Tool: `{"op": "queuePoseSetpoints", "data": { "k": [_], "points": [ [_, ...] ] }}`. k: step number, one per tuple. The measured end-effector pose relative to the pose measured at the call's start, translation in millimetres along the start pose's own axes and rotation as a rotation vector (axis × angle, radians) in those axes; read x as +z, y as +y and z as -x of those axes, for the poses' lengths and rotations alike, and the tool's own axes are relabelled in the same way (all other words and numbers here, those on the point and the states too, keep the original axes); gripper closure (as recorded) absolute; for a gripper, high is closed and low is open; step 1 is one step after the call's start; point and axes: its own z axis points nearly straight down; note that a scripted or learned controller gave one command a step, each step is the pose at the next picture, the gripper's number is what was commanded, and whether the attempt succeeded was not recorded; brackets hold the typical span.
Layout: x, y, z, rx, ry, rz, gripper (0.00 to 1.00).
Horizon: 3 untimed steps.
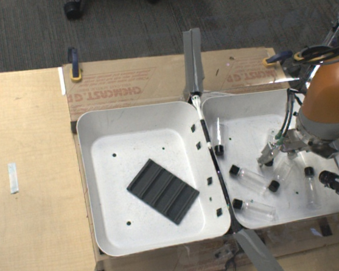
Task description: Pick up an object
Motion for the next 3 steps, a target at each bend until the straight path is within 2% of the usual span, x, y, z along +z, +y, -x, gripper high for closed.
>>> {"op": "queuePoseSetpoints", "data": {
  "k": [1, 2, 3],
  "points": [
    [-9, 0, 1, 0.003, 0.0, 0.0, 1.0],
    [-100, 75, -72, -0.088, -0.001, 0.0, 1.0],
    [-116, 103, -103, -0.092, -0.002, 0.0, 1.0]
  ]
}}
